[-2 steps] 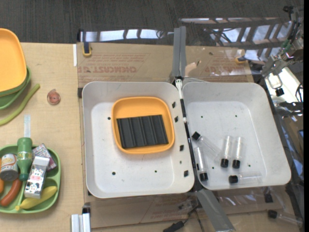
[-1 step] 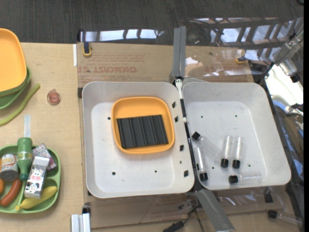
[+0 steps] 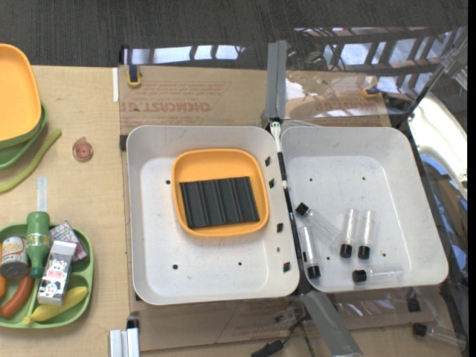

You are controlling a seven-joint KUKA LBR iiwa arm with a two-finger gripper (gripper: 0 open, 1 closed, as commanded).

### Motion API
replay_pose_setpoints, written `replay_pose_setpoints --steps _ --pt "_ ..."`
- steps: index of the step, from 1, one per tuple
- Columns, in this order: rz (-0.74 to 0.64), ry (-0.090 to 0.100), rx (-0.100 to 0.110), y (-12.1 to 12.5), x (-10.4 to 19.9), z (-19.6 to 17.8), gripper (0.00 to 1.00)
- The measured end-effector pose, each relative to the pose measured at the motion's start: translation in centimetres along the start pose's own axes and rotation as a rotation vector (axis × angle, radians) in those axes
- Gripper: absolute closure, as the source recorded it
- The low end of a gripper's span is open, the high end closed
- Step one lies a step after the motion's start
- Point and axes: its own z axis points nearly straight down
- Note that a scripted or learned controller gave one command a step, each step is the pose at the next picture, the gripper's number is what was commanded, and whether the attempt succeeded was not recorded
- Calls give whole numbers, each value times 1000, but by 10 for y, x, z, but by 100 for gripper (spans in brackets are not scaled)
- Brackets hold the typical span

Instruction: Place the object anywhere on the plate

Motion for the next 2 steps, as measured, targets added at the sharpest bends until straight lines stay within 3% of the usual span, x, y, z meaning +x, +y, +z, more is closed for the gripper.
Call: replay_pose_setpoints --steps 1,2 --pt "-279 3 1 -2 3 1 100" --pt "-457 2 0 -4 5 1 100"
